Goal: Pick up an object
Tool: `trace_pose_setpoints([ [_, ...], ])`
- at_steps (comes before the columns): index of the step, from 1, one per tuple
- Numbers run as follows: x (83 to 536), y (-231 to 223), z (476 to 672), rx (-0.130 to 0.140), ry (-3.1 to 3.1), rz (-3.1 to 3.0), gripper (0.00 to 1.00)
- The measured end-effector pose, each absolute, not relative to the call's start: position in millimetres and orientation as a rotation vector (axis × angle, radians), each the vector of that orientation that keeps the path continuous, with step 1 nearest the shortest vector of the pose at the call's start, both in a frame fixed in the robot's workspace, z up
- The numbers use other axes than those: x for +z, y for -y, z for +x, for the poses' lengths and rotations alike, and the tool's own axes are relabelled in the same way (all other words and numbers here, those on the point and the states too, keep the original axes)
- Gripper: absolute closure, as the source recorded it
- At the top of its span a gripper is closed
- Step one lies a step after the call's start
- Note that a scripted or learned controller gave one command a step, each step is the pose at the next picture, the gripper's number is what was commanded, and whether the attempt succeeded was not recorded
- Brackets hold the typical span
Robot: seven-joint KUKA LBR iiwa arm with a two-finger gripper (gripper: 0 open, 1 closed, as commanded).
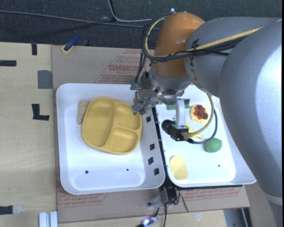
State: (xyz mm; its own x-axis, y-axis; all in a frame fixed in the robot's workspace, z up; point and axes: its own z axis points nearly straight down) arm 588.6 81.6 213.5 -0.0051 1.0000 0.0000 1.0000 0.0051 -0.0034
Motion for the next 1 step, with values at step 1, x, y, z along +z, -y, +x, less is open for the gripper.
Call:
trace_pose_setpoints([
  [1,213.8,-79.4,589.0,0.004,2.223,-2.218,0.00],
])
